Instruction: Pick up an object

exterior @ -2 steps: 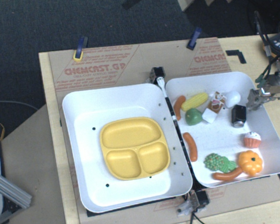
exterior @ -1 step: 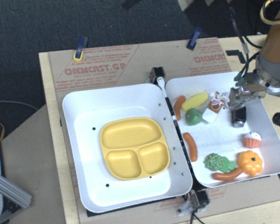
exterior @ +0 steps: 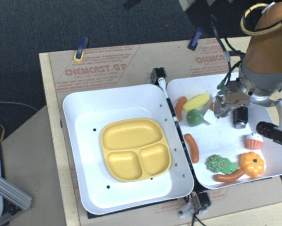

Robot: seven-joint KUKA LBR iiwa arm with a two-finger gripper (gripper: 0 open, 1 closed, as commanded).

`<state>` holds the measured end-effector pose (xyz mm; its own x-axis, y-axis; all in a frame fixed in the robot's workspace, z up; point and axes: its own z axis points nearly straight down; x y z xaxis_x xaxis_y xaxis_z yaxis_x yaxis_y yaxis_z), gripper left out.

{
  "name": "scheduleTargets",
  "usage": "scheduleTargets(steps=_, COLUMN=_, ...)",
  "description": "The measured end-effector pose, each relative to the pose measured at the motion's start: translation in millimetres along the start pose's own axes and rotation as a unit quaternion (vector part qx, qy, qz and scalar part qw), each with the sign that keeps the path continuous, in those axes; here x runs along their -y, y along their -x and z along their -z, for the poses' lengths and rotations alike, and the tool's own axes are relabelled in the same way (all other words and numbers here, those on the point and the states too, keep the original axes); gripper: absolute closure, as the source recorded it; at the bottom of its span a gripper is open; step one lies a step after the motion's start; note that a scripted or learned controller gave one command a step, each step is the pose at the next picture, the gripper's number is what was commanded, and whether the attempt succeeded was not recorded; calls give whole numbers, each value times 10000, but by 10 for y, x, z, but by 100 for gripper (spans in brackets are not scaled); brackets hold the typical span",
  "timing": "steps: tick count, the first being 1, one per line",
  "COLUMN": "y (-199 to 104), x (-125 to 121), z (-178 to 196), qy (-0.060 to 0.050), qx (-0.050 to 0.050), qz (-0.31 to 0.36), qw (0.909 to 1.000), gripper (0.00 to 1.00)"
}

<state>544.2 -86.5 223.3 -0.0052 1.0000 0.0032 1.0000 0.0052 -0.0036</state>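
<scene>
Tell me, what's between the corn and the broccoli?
In the camera view, the green pepper sits below the corn; then bare bin floor down to the broccoli.

Floor (exterior: 45, 24): dark grey carpet, a thin cable looping at upper left.
Desk (exterior: 125, 61): pale wooden board with red print, clamped by a yellow clip (exterior: 79, 55) and a blue clip (exterior: 195, 40).
Light: even, soft shadows.

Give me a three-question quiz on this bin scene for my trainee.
1. True or false: the yellow divided tray lies in the right bin.
2. Which item is nearest the pincer: A corn, B pumpkin, C cupcake?
3. Fill in: the broccoli lies beside the ____.

Key: 1 false, it lies in the left bin. 2 A. 3 pumpkin.
</scene>
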Motion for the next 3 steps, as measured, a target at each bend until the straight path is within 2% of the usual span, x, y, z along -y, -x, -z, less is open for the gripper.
scheduleTargets(steps=1, y=-577, x=-58, z=88, qy=31, qx=9, qz=9, qw=10000, gripper=100)
scheduleTargets(steps=2, y=-1186, x=68, z=2, qy=-5, qx=0, qz=10, qw=10000, gripper=100)
scheduleTargets(steps=3, y=-1198, x=-45, z=-4, qy=28, qx=16, qz=-19, qw=10000, gripper=100)
